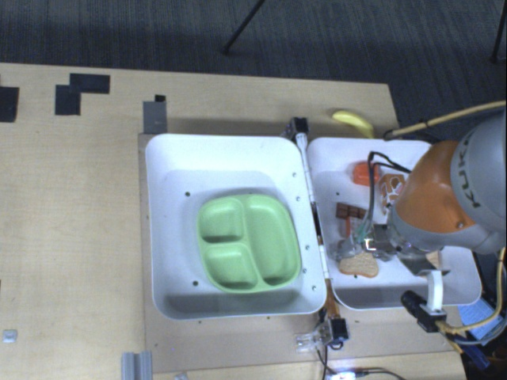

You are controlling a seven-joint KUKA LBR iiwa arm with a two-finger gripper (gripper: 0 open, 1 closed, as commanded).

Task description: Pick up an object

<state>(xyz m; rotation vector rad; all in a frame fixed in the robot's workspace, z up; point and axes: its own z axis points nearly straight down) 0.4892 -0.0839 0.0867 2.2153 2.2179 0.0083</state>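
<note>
In the right shallow white bin point(467, 287) the tool point(354, 248), its opening impossible to tell, hangs just above and left of the flat tan bread-like piece point(359, 266) lying long-axis left-to-right near the front.

The arm point(463, 184) is a rounded grey shell bearing part of a dark "KU" marking, with a broad orange band point(428, 192) above the wrist. Thin black cables point(379, 172) loop beside the band, and small metallic fittings sit below it.
</note>
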